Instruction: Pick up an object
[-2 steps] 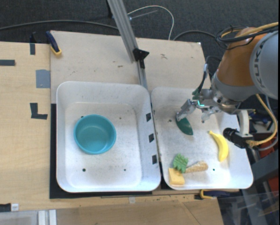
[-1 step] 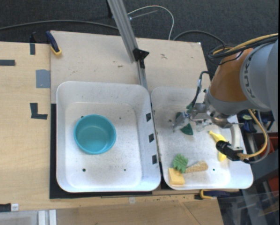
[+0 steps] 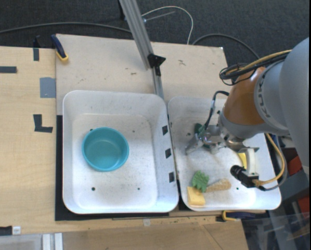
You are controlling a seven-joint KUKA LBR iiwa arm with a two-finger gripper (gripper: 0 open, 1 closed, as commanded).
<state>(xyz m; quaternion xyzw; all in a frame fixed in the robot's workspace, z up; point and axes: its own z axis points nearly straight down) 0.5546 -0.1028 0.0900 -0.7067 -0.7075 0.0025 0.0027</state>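
The pincer (image 3: 196,140) is seen spread apart and clamped on nothing. A green toy (image 3: 199,180) lies just below it; a centred, square descent is advised.

Hand (image 3: 199,141) above right bin (image 3: 184,113)

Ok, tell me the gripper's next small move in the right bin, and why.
Probably shift the gripper toward the near edge of the right bin, over the green piece. It now sits above bare bin floor with nothing between its fingers, while the green piece, the yellow block and the tan stick lie clustered nearer the camera.
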